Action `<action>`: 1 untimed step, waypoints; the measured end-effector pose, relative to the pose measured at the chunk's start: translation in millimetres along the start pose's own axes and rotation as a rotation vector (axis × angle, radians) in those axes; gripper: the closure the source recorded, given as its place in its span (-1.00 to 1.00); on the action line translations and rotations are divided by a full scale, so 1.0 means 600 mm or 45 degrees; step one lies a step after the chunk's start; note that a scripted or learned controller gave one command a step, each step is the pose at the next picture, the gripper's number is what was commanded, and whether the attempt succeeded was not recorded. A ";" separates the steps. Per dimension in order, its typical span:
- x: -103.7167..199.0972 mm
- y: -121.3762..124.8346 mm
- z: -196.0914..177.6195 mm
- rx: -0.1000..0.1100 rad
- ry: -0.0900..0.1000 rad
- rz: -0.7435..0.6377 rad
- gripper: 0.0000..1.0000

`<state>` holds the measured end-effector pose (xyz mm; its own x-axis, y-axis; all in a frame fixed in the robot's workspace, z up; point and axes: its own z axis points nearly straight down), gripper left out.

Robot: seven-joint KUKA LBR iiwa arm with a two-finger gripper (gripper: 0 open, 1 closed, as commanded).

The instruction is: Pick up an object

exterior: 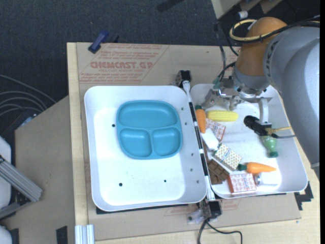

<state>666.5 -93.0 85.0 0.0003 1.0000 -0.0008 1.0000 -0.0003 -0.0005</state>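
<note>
Corn (222,116) lies flat, long side pointing left to right, just under the gripper (229,96) (I cannot tell if it is open or holding anything).

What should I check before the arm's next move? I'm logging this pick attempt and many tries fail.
1. Tool over the right bin: ok, it hangs above the bin's far end.
2. Target below it: ok, the corn cob lies just under the tool, near the far wall.
3. Object held: cannot tell, the wrist hides the fingertips.
4. Neighbours crowding the corn: not ok, a carrot and a small printed packet lie close beside it.
5. Left bin contents: ok, the blue divided tray sits flat, apart from the arm.
</note>
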 end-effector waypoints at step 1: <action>-0.001 0.000 0.000 0.000 0.000 0.000 -1.00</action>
